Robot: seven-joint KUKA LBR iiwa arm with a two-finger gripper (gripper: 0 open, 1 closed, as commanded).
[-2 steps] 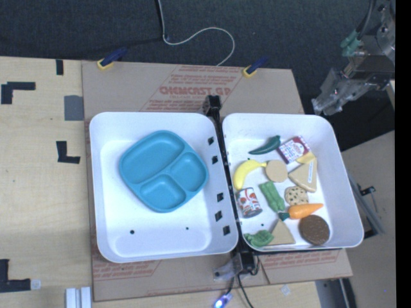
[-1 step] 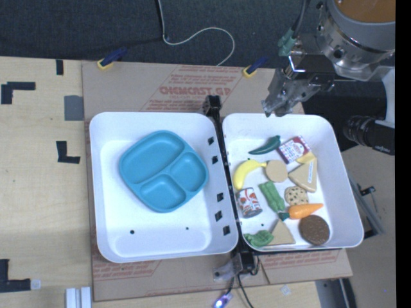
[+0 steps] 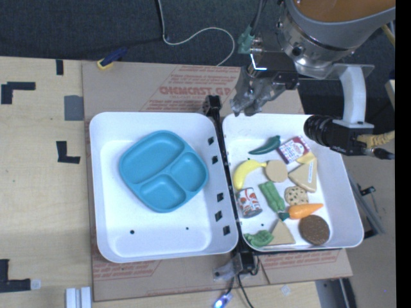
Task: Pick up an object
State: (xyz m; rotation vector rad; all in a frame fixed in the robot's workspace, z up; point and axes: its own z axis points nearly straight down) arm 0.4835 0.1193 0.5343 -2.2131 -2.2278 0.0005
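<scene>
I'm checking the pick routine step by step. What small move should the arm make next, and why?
Probably shift the gripper toward the viewer and a little right, over the banana, before lowering. It hangs at the far rim of the right bin, above no toy, while the toy food lies nearer the middle. The banana has a bit of free space on its left side.

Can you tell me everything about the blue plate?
The blue plate is a rounded tray that looks like smooth plastic, split by raised ridges into three compartments. It lies flat and turned at a slant on the floor of the left white bin, near the middle. Nothing sits in it, and nothing else touches it.
</scene>
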